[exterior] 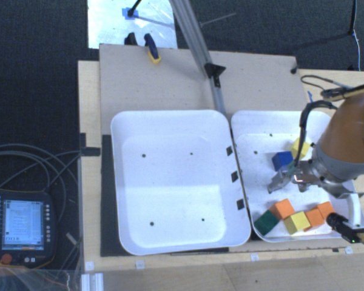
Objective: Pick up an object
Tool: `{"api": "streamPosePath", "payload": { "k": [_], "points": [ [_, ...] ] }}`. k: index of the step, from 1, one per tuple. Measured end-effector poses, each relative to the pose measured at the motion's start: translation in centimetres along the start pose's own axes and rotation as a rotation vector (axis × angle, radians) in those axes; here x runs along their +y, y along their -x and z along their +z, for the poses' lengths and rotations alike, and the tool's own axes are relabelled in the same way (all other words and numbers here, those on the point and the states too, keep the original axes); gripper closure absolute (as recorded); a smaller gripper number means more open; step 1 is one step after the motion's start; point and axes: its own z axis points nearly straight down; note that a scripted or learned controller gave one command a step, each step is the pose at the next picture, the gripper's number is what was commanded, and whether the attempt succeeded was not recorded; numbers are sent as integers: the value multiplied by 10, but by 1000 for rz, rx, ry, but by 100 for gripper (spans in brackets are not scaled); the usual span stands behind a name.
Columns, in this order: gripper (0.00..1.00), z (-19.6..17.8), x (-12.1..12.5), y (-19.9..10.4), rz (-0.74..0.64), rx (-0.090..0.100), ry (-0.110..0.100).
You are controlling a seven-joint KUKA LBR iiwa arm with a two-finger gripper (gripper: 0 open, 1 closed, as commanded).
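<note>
1. The grey-and-orange arm (349, 141) comes in from the right and hangs over the right bin (255, 126), its wrist low above the bin floor.

2. The gripper (279, 182) sits near the middle of that bin. From here its two fingers look slightly apart with nothing between them, though the view is too blurred to be sure how wide they stand. I would say it holds nothing.

3. The things to pick all lie in the right bin. A blue block (282, 160) is just beyond the gripper, and a yellow block (301, 147) lies behind it, partly hidden by the arm.

4. Along the near wall is a cluster: a green block (266, 222) in the near-left corner, an orange block (284, 208) just beside it, a yellow block (297, 222) next to that, and another orange block (318, 214) further right.

5. The left bin (127, 138) is bare white floor with a few dark specks.

6. My reading: this is the approach step, with no grasp made yet. The gripper hovers between the blue block and the near orange one, so either is a candidate.

7. The next move calls for centring the fingers over one block and descending squarely. The near cluster is tightly packed, so a finger may land on a neighbour; the blue block stands more alone.
</note>
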Motion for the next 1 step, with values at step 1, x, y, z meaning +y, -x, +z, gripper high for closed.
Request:
{"api": "streamPosePath", "payload": {
  "k": [1],
  "points": [
    [0, 42, 0, 0, 1, 0, 0]
  ]
}}
